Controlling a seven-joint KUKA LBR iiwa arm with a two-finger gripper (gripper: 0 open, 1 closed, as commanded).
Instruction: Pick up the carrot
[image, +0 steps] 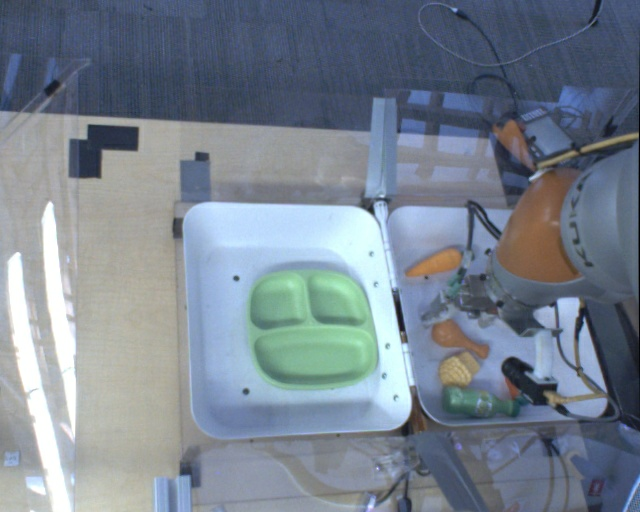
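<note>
The orange carrot (435, 263) lies in the right bin (405, 330), near its upper left part, tilted with its thick end to the right. My gripper (450, 300) hangs low just below the carrot, between it and an orange drumstick-shaped toy (460, 336). The carrot lies apart from the gripper and nothing shows in its grasp. The grey arm with its orange band (535, 240) covers the right part of this bin.
A green divided plate (310, 328) sits in the middle of the left bin (215, 300). In the right bin, a yellow corn piece (458, 371) and a green bottle (480, 403) lie near the front wall. A metal divider (392, 290) separates the bins.
</note>
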